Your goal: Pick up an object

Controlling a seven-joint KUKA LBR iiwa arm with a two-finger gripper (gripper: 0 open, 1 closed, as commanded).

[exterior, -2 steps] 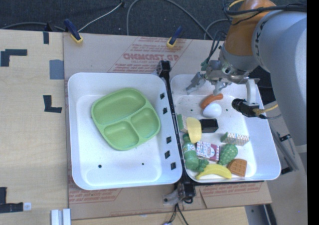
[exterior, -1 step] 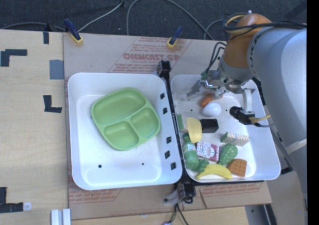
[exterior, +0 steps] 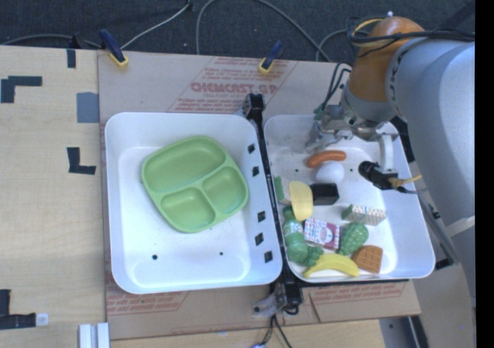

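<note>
Orange-banded arm sets the gripper [exterior: 330, 132] low over the hot dog [exterior: 326, 158], likely lining up a grasp; finger state indeterminable.

The grey arm [exterior: 436, 107] enters from the right of the frame. Its orange band sits at upper right. The gripper [exterior: 328, 134] points down-left below it.

Two white bins sit on the desk [exterior: 46, 207]: the left bin [exterior: 123, 261] holds one green plate [exterior: 194, 183] (three compartments). The right bin [exterior: 409, 250], beside that plate, holds one hot dog [exterior: 326, 157], one banana [exterior: 332, 265], one waffle [exterior: 369, 258] and one pink packet [exterior: 322, 234].
</note>
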